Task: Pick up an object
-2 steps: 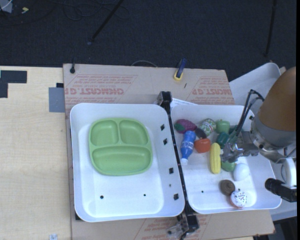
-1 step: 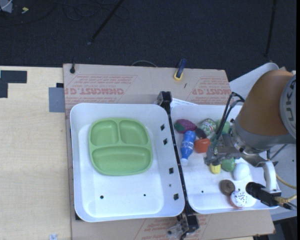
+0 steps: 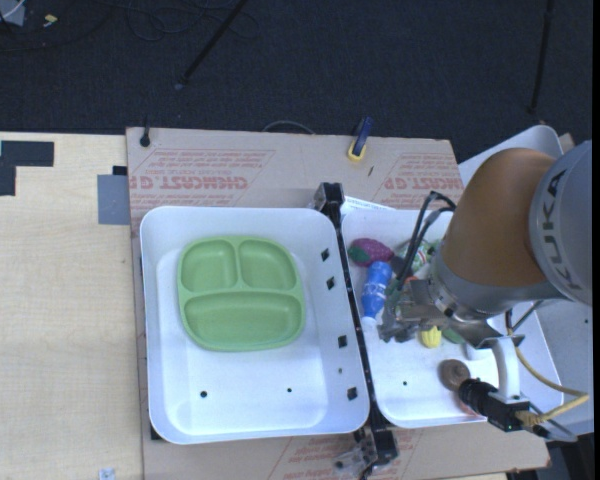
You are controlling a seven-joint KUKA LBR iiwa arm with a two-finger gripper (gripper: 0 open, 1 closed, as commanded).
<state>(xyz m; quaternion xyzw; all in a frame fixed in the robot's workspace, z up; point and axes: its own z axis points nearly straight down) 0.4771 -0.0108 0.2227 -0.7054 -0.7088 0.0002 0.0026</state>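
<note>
Over the right bin [image 3: 420, 408] the arm [image 3: 510, 233] hangs low, its grey and orange bulk covering much of that bin, and the gripper [image 3: 405, 320] sits down among the small things there. Whether it is open or shut I cannot tell, for the wrist and cables hide its tip, and nothing can be seen held in it.

The likeliest thing to pick is the blue bottle [image 3: 377, 286], lying just beside the gripper near the divider between the bins. To do the step well, I judge the gripper should centre over the bottle's narrow width, close across it and not along it, and lift straight up, clear of the divider and of the purple and green toy [image 3: 369, 251] just behind. A small yellow piece [image 3: 431, 337] and a brown disc [image 3: 453, 373] lie close by and could be nudged or caught by mistake.

The left bin [image 3: 180, 388] holds a green divided plate [image 3: 241, 293]. Both bins rest on printed cardboard [image 3: 230, 173] over a pale wooden bench [image 3: 50, 318], with dark carpet [image 3: 280, 48] and loose cables beyond.
</note>
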